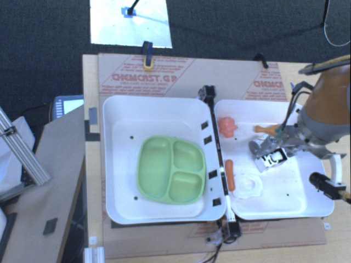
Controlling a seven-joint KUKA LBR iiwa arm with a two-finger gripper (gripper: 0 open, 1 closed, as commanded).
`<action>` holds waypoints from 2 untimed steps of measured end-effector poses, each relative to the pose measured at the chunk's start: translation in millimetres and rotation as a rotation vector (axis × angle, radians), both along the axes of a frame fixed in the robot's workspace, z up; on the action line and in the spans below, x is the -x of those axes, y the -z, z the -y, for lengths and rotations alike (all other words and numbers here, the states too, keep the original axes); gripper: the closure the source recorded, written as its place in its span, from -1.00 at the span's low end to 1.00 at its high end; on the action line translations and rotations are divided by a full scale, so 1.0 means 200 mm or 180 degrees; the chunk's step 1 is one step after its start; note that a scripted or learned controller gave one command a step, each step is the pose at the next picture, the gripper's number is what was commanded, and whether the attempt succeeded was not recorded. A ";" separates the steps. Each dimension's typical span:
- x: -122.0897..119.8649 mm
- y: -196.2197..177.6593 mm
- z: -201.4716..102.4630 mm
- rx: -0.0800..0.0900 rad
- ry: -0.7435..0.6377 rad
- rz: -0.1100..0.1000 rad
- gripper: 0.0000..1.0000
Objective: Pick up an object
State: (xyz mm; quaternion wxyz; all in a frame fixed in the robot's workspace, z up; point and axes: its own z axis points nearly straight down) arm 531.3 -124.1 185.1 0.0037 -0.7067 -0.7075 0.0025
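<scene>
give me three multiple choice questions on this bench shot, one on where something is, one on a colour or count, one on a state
1. Where does the green plate lie?
A. in the left bin
B. in the right bin
C. on the cardboard outside the bins

2. How many compartments does the green plate have?
A. two
B. three
C. five

3. How does the green plate rest?
A. flat, open side up
B. flipped face down
C. propped on edge against a wall

Answers:
1. A, it sits inside the left bin, while the gripper and the orange stick are over in the right bin.
2. B, one long section and two smaller ones show.
3. A, its compartments face the camera.
</scene>
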 end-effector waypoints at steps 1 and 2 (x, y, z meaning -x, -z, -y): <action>-0.01 -0.02 0.00 0.0006 -0.0006 0.0032 -1.00; 0.02 0.21 0.03 0.0003 0.0002 0.0016 -1.00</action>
